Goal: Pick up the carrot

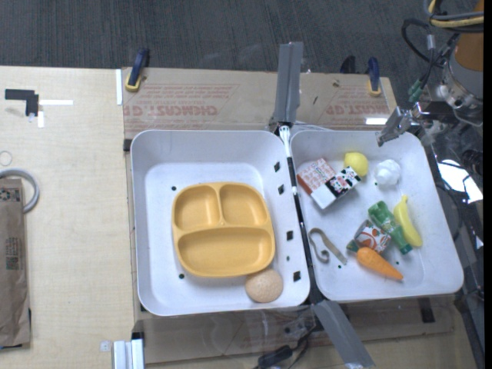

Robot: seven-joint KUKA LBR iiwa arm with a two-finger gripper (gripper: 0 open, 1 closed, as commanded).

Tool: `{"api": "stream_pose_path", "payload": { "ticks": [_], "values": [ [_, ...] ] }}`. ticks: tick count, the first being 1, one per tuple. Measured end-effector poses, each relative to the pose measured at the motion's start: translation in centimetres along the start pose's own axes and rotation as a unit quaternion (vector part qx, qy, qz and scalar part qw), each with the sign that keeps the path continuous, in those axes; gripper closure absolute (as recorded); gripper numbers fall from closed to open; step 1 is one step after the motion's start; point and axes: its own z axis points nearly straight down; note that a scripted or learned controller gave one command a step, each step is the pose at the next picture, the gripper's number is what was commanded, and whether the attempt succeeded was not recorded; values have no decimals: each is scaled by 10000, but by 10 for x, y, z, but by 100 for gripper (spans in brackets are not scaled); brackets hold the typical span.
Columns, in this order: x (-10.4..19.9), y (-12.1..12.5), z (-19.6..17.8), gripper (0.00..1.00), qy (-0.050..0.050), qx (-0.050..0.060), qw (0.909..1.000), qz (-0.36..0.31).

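The carrot, orange and tapering toward the right, lies near the front of the right bin. It sits just below an orange-and-white packet. My gripper hangs over the bin's far right corner, well behind the carrot and apart from it. Nothing is visibly held in it.
The right bin also holds a banana, a green item, a lemon, a white lump, a red-and-white carton, a cow-patterned box and a brown hook. A yellow divided plate and a tan round item sit in the left bin.
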Motion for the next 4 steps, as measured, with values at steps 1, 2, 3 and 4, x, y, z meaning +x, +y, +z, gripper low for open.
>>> {"api": "stream_pose_path", "payload": {
  "ticks": [1, 2, 3, 4],
  "values": [
    [-2, -56, 67, 0, 2, -3, 9906, -1370],
    [17, -133, 134, 0, 4, -5, 9658, -2592],
    [32, -137, 189, 0, 5, -1, 9781, -2083],
    [58, -137, 89, 0, -2, -6, 9893, -1458]
  ]
}}
